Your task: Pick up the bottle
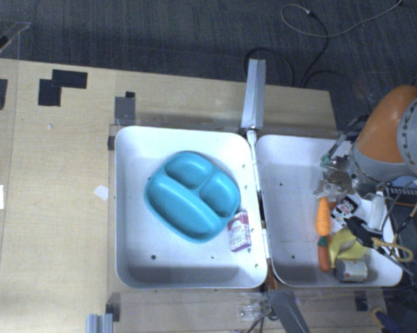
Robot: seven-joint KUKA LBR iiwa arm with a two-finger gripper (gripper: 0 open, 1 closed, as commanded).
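A small bottle (239, 231) with a pink-and-white label lies on its side in the left bin (128, 193), against the right wall and touching the lower right edge of a blue divided plate (192, 194). My gripper (334, 180) hangs over the right bin (289, 221), at its right side, well away from the bottle. It sits above an orange carrot-like item (323, 217). I see nothing held between its fingers.
The right bin's lower right corner holds a cluster: a yellow item (348, 244), a grey can (351, 271), a second orange piece (324, 258) and a small white and black object (342, 209). A metal post (254, 95) rises behind the divider between the bins.
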